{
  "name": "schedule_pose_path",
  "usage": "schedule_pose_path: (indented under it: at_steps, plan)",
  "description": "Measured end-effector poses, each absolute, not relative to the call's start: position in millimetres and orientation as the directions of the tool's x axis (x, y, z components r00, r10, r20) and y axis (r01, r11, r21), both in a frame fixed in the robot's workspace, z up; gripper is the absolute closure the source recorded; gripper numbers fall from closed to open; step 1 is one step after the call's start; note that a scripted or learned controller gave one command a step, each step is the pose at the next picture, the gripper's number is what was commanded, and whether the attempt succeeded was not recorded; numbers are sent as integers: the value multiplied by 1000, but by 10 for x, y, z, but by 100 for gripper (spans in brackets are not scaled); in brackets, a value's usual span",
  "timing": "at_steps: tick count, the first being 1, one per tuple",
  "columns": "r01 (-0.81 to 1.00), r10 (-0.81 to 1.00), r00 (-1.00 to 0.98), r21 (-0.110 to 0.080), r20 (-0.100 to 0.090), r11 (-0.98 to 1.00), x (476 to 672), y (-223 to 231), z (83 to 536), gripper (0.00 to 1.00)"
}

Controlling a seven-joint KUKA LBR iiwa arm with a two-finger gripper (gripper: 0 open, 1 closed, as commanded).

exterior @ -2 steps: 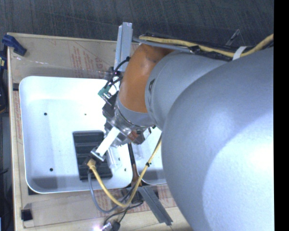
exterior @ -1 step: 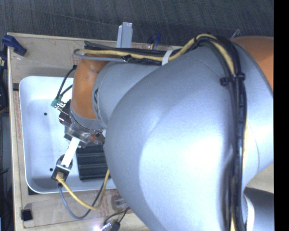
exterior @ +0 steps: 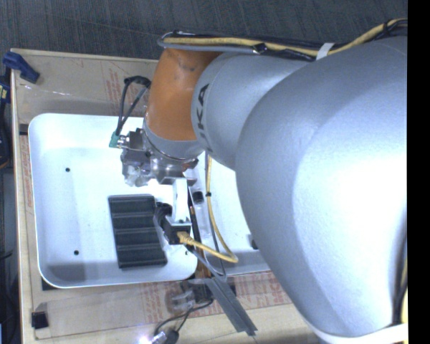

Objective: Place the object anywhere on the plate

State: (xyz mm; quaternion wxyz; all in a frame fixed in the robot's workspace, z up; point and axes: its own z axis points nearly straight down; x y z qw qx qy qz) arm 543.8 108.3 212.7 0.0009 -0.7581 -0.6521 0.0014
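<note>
As seen from the fixed camera above the bench: bulky grey metal arm across the right and middle, ending in a wide orange band above the wrist. Below that band, the gripper, a cluster of silver and black parts hanging over the left shallow white plastic bin, near the bin's centre. Open or closed: cannot tell, the tip being hidden among the wrist hardware and seen from behind. Nothing visibly held. On the bin floor, a dark ribbed rectangular block, lying flat, long side running toward the near wall. Sits just below the gripper in this view, toward the bin's near edge, its top end close under the silver parts; touching them or apart, cannot tell. To the block's right, a black bracket and a yellow cable curling down off the arm past the bin's near right corner. Under and around the bin, a pale wooden bench with faint red printing.
</note>
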Motion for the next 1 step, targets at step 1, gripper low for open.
schedule_pose_path:
  at_steps: [1]
  plan:
    - [957, 957, 289, -5, -2, -289, 6411, 1175, 1944, 100]
